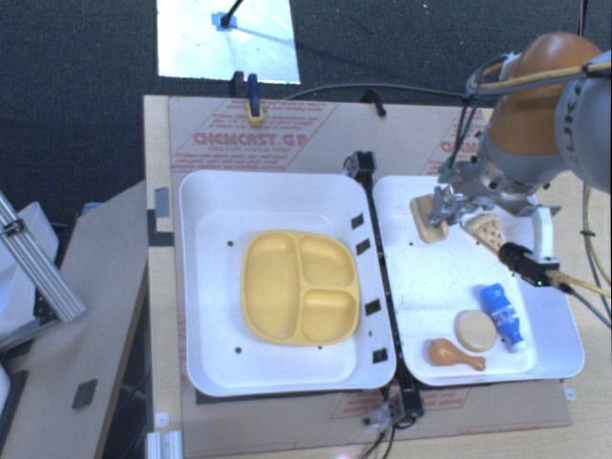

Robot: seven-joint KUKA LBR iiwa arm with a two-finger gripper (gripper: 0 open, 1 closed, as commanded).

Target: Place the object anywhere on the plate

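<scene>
Overhead, two white bins sit side by side on the tabletop [287, 127]. Left bin [215, 199] carries a yellow divided plate [301, 287], lying flat near its middle with bare white floor all around it. Right bin [555, 352] carries the loose pieces: a tan bread-like slice [427, 220] at the top left corner, a pizza-like wedge [486, 229] just right of it, a blue tube [501, 315], a round tan disc [474, 330] touching the tube's left side, and an orange drumstick-shaped toy [453, 354] below the disc. Gripper [444, 206] hangs low over the tan slice, jaws at its upper right edge; whether they are spread or pinching cannot be told. Slice lies close to the black divider [375, 266] between bins. Centre of the right bin is open floor.
</scene>
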